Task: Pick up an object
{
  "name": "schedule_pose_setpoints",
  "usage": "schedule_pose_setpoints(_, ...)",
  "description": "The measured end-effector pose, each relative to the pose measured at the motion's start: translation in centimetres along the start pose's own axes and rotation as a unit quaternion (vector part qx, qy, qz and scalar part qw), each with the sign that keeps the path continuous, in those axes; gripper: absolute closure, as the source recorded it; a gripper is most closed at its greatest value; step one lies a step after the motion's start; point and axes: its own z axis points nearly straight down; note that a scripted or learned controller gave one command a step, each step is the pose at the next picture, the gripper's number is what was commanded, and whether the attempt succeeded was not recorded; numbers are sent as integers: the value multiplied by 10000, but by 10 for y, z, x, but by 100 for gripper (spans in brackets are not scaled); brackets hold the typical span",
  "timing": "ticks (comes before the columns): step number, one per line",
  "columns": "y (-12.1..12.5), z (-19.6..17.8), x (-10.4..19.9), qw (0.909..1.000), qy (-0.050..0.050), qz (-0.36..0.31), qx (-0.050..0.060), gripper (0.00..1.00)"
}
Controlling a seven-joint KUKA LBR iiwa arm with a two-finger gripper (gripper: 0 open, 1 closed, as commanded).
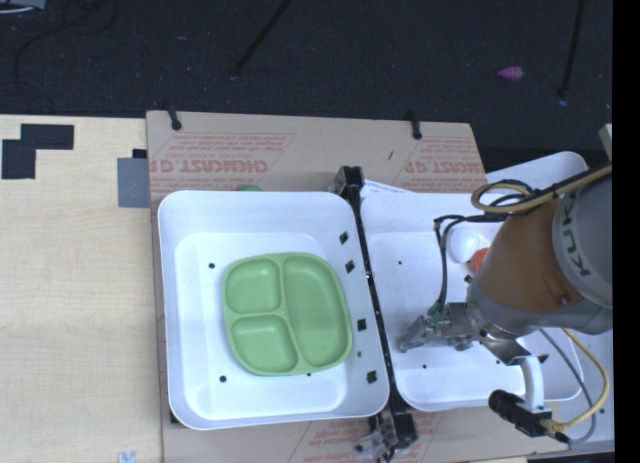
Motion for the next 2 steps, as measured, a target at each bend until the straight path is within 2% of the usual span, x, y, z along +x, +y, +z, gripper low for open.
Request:
schedule_pose_setpoints(1, 1, -12, -1, 10000, 1, 29, -4, 100)
schedule_pose_setpoints(2, 11, -67, -4, 10000, -7, -8, -29, 100)
